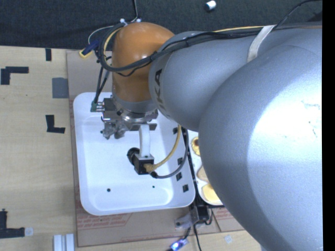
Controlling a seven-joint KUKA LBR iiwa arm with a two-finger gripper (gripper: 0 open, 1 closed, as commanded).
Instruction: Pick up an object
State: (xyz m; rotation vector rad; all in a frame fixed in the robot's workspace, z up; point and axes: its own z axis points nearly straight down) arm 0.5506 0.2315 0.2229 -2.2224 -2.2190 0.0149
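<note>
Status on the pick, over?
Gripper over left bin, no object seen held. Yellowish items in right bin, mostly hidden by arm. Nothing visibly blocking.

The white bin point(91, 161) has the smooth, faintly glossy look of moulded plastic, the sheet point(104, 225) under it is matt brown cardboard, and the pale bench point(31, 161) has a dull, wood-like finish. The arm point(261, 114) wears a smooth grey shell with a satin sheen, its orange band point(133, 48) glossier, while the gripper point(114, 131) looks like dull bare metal. The dark backdrop point(63, 9) looks matt and cloth-like.
</note>
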